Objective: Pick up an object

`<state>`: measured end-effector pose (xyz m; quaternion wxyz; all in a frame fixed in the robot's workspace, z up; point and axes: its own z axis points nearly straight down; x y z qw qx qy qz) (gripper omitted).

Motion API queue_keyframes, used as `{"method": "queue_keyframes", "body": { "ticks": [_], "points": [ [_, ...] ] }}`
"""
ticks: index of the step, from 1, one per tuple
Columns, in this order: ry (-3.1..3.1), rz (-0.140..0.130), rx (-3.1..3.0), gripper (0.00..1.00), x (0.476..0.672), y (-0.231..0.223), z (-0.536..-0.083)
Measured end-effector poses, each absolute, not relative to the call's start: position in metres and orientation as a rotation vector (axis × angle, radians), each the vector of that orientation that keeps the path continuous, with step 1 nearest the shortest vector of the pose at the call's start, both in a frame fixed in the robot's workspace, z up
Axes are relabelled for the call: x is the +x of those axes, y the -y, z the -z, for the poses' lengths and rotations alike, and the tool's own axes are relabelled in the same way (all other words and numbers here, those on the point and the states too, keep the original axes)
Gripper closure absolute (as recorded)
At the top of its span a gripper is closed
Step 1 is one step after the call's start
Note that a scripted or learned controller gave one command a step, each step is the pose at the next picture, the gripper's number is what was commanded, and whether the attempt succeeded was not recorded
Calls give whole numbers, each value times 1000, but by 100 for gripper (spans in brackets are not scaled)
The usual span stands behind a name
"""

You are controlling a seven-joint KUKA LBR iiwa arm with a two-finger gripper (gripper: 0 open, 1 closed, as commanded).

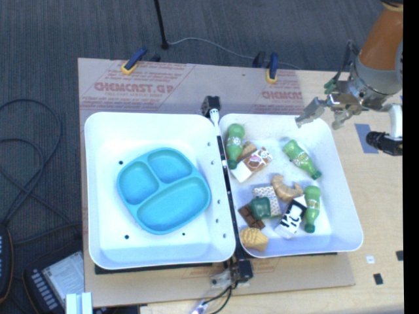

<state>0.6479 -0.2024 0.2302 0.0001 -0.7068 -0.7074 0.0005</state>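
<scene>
Since gripper [322, 112] hangs wide, empty at bin's 1 o'clock, green bottle [302, 158] looks light, slick: pinch mid-body.

My arm reaches in from the right, orange band up high, and my gripper [325, 112] hangs with its fingers spread apart.

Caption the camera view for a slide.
Gripper open above the right bin's far corner; toys inside; blue divided plate in left bin.
</scene>
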Motion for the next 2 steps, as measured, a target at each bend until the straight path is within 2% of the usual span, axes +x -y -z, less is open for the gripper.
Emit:
{"method": "queue_keyframes", "body": {
  "ticks": [1, 2],
  "points": [
    [2225, 0, -2220, 0, 656, 199, -95],
    [2227, -3, -2220, 100, 656, 199, -105]
  ]
}}
